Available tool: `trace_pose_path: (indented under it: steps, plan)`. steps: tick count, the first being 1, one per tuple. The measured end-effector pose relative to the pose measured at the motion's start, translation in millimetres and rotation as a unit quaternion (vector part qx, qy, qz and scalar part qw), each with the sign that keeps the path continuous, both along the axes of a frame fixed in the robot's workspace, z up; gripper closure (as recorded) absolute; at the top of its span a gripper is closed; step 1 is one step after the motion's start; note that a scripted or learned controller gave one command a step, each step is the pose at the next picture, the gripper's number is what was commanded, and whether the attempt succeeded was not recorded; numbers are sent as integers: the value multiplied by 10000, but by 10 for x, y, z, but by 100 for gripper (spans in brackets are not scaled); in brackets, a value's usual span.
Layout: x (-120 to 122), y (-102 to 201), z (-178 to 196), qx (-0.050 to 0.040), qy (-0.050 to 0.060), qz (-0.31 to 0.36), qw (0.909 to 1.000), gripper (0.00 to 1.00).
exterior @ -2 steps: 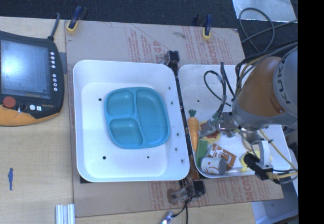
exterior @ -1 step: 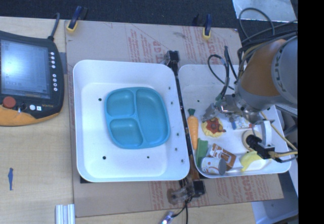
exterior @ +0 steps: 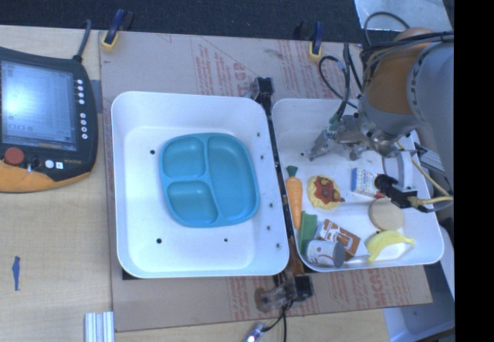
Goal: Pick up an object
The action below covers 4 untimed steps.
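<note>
End effector (exterior: pixel 320 149) hangs over the right bin (exterior: pixel 432 255)'s far-left part, its state impossible to tell; nothing looks lifted, so the pizza toy (exterior: pixel 325 191) and carrot (exterior: pixel 295 200) remain unpicked.

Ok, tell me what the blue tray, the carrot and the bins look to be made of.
Blue tray: likely moulded plastic, smooth, even colour, rounded compartments.
Carrot: probably a toy, plastic or rubber; flat uniform orange. Too small to be sure.
Bins: thin white plastic by the look, smooth with rounded rims.
</note>
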<state>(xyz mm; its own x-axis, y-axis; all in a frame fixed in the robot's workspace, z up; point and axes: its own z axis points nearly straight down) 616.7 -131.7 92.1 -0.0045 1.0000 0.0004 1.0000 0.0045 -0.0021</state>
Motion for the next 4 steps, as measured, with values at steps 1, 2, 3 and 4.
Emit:
trace_pose_path:
  steps: [1,2,3,4]
  plan:
    - [-956,-71,1,-2,15,1,10000,0]
    - [-1375,111,12,-31,-59,1,10000,0]
    - [-1381,105,113,-23,-32,23,10000,100]
    - [-1382,105,113,-23,-32,22,10000,0]
